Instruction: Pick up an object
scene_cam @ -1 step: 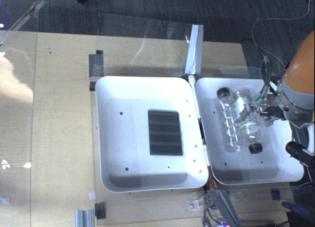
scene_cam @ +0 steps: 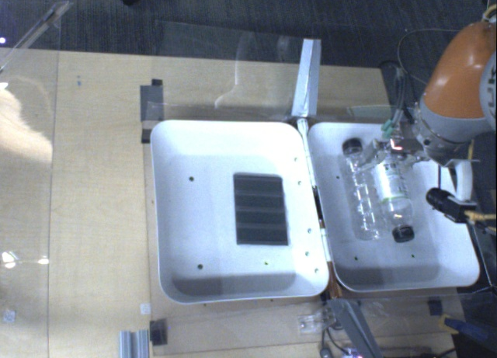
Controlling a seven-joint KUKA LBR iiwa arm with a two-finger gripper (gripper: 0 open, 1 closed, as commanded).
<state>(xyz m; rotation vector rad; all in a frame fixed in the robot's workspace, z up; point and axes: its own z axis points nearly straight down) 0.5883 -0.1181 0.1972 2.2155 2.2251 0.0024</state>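
Currently two clear plastic bottles lie side by side in the right bin. Gripper hangs over the bin's far edge, above the bottles' upper ends; finger state unclear.

Two bins sit side by side on the tabletop: a ridged pad lies mid-frame in the left bin, two bottles in the right bin, arm at upper right.
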